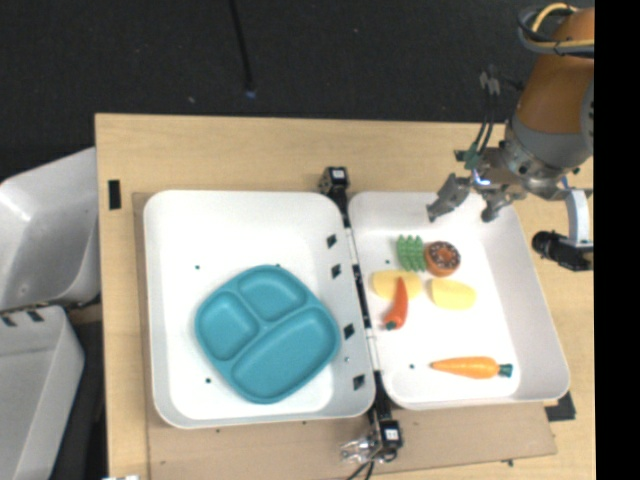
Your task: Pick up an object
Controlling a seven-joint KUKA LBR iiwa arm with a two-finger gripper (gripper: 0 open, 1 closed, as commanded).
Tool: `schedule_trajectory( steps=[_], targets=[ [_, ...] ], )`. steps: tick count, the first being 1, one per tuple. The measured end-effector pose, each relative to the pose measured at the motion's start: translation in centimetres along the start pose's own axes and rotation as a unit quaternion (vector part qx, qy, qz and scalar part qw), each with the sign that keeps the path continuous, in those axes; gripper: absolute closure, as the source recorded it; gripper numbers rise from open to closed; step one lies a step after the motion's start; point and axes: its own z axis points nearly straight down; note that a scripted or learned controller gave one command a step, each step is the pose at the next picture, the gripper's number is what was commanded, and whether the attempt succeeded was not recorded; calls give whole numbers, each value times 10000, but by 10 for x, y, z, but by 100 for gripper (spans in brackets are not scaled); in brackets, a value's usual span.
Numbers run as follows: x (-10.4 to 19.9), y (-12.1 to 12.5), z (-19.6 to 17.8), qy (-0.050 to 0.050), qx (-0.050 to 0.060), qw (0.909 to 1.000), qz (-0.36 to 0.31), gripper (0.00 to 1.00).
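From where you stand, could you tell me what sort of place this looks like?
Probably a robotics lab test bench, not a kitchen: two white bins sit on a plywood board, toy food like a plastic carrot lies inside, and the gripper hangs over them.

Gripper spread, holding nothing, above right bin; carrot near front.

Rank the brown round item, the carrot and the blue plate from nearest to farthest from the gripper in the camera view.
From the gripper:
1. Brown round item, right bin, just below the gripper.
2. Carrot, right bin's near side.
3. Blue plate, left bin.
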Motion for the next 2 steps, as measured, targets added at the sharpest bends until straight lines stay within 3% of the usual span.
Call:
schedule_trajectory(
  steps=[2],
  targets=[
    [-13,5,94,-3,0,10000,19,0]
  ],
)
